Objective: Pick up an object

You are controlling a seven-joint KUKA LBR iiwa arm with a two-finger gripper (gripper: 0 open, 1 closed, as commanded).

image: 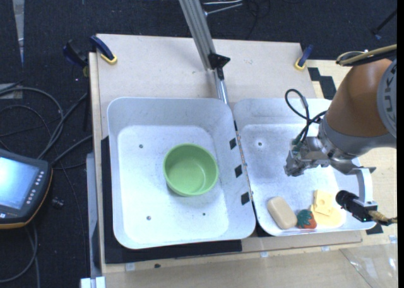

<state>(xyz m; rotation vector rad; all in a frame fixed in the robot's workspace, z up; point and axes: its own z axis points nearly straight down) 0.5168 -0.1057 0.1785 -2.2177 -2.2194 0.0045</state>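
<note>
The gripper (295,165) hangs over the right bin (265,122), above bare floor; I cannot tell its state. The likeliest things to pick lie nearer, in that bin's near right corner: a tan bread roll (281,212), a small red and green toy (306,219) just beside it, and a yellow cheese wedge (326,207). A green bowl (190,169) sits in the left bin (126,122). Best to shift nearer, centre over the roll, which stands clearest, and then descend.
</note>
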